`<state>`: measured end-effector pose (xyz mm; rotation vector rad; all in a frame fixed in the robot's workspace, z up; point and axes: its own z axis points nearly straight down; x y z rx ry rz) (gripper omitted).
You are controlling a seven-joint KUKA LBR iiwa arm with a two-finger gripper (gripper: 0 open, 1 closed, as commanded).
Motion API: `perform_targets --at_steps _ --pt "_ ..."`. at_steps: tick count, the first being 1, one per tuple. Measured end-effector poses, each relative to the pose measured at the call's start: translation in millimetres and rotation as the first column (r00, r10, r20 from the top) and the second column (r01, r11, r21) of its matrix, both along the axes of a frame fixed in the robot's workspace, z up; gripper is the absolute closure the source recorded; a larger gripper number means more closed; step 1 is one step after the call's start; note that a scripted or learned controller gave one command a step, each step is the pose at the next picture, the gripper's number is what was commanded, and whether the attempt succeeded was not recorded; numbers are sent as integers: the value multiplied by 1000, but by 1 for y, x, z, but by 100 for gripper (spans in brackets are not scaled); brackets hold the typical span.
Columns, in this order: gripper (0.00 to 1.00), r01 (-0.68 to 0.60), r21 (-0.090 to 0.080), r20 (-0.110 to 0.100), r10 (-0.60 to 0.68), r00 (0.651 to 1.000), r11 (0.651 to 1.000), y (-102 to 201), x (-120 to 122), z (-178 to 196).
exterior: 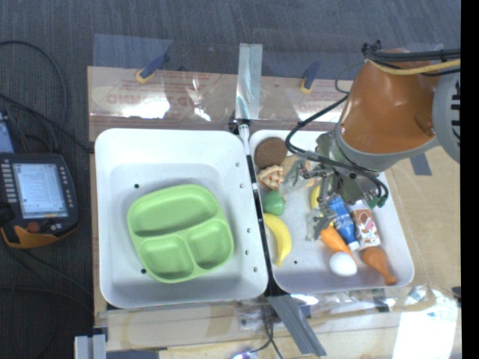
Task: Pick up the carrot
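Looking down at a slant on two shallow white bins side by side, the left bin [112,200] carries a green divided plate [179,232], while the right bin [397,268] is crowded with toy food. The carrot [332,238], a short orange piece, lies in the right bin's near half, pointing roughly toward the near right corner, touching a white egg [343,264] at its lower end and a blue-and-white tube [342,217] along its upper side. Just beside these sit a small red-and-white carton [366,229] and a brown chicken drumstick [376,262] near the right wall. A banana [278,236] and a green lime-like fruit [274,203] lie along the bin's left wall, with a brown round item [271,152] at the far left corner. The grey arm with its orange band reaches in from the right, and the gripper [323,217] hangs just over the carrot's upper end; whether it is wide or narrow cannot be told from here (cables and the wrist hide much of it). The carrot looks like light, rigid, smooth plastic, likely slippery; its tapered shape suggests pinching across the thicker middle, clear of the egg and tube.
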<state>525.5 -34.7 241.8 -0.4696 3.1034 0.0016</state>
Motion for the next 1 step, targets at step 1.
perform_targets --at_steps 1 --pt "0 -195 -1 -5 195 981 981 -36 -27 -59"
